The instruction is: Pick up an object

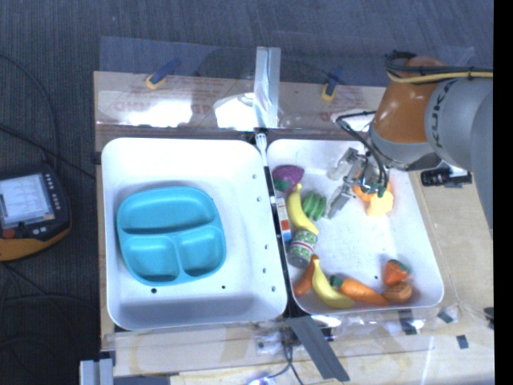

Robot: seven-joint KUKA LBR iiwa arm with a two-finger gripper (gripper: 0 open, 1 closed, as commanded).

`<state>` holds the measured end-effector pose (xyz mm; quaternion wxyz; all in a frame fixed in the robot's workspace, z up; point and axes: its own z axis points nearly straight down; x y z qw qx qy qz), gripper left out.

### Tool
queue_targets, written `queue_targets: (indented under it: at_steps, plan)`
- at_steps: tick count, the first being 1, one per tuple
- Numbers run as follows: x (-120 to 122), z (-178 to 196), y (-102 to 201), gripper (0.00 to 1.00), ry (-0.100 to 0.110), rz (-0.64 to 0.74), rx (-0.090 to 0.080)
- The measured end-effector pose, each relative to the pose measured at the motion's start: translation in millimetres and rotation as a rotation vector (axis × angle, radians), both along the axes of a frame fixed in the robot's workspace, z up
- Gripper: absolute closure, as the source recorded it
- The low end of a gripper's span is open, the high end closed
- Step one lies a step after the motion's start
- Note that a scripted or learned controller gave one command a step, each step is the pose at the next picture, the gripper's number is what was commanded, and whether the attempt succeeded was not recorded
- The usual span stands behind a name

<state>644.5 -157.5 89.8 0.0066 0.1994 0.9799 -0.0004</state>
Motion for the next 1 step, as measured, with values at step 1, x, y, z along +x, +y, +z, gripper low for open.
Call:
queue_targets:
  at_steps: [1]
  plan:
    - [-32.7, 0.4, -55.5, 0.00, 0.002, 0.243, -0.004]
